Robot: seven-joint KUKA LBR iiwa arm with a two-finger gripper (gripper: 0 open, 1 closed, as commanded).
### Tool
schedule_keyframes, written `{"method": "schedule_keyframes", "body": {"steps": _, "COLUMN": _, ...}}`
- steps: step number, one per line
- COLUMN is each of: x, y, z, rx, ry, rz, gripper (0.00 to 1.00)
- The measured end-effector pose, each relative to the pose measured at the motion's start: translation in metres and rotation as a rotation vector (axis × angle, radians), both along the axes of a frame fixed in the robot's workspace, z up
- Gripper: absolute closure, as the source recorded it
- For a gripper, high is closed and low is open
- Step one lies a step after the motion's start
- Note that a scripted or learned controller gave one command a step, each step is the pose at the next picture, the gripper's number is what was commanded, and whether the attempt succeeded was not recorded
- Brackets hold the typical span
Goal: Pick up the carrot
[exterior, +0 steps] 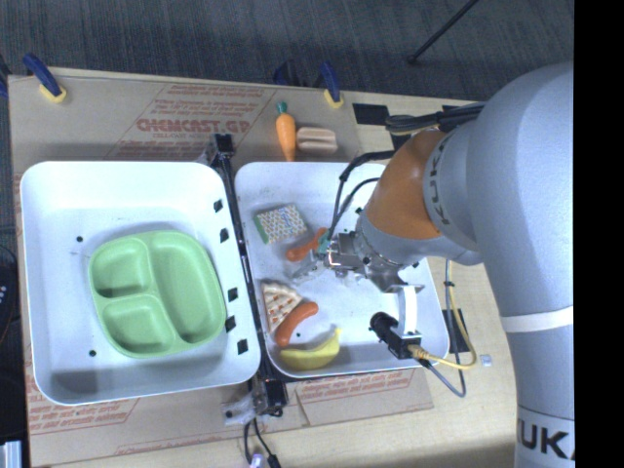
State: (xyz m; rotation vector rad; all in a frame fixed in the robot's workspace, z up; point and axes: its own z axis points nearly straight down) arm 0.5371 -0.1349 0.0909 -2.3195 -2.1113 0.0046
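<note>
The carrot (pixel 285 133) lies on the table (pixel 175 115) outside the bins, just past the far edge of the right bin (pixel 255 185), near that bin's far left corner. It is orange with a small green top that points away from the bin. A small tan and pink block of toy food (pixel 317 140) sits just beside the carrot on its right. Inside the right bin, a square speckled thing (pixel 281 223) lies near the far left part. A small orange and red piece (pixel 306 245) lies near the middle, close to the pincer (pixel 327 257). Along the near left side there is a waffle (pixel 280 302), a red sausage (pixel 295 322) that touches it, and a yellow banana (pixel 312 352) by the near edge. The left bin (pixel 49 203) holds a green plate (pixel 154 291) with three parts. The grey arm (pixel 507 193) comes in from the right, and its orange band (pixel 408 198) bends down over the right bin. The pincer hangs low near the middle of that bin, well apart from the carrot. Whether it is spread or pressed together cannot be told. A black cable (pixel 343 188) loops by the wrist. The table is covered with brown cardboard with red writing, and blue clamps (pixel 44 76) hold its far edge. The floor behind is dark grey carpet (pixel 244 18).
</note>
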Motion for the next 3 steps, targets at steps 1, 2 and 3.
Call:
{"method": "schedule_keyframes", "body": {"steps": 1, "x": 0.060, "y": 0.030, "z": 0.044, "rx": 0.000, "ry": -0.003, "rz": -0.025, "gripper": 0.00}}
{"method": "schedule_keyframes", "body": {"steps": 2, "x": 0.060, "y": 0.031, "z": 0.054, "rx": 0.001, "ry": 0.001, "rz": -0.018, "gripper": 1.00}}
{"method": "schedule_keyframes", "body": {"steps": 3, "x": 0.019, "y": -0.001, "z": 0.136, "rx": -0.002, "ry": -0.002, "rz": -0.378, "gripper": 1.00}}
